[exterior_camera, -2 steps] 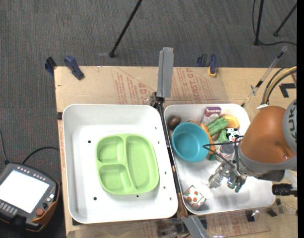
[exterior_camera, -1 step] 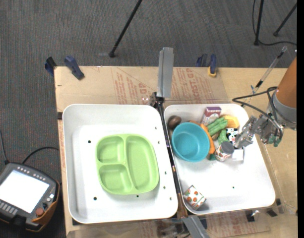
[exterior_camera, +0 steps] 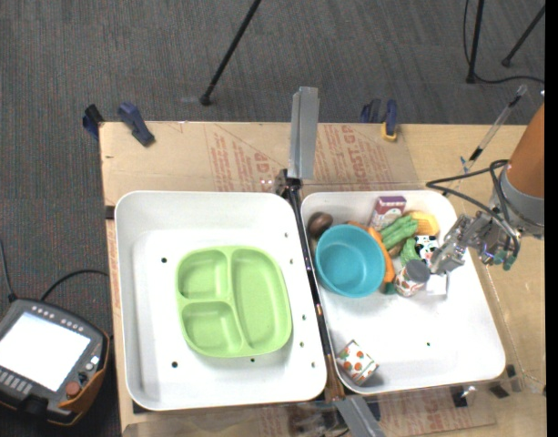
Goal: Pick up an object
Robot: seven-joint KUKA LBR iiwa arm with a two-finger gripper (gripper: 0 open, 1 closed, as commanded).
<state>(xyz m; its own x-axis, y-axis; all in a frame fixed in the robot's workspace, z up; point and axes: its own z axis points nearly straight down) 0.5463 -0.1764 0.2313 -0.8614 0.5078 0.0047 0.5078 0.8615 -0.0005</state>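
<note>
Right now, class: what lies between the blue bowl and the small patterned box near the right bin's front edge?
In the camera view, bare white bin floor separates the blue bowl from the patterned box.

We look down from one fixed camera above the bench [exterior_camera: 215, 157], at a slant, both white bins in frame, left of the gripper [exterior_camera: 447, 260].
</note>
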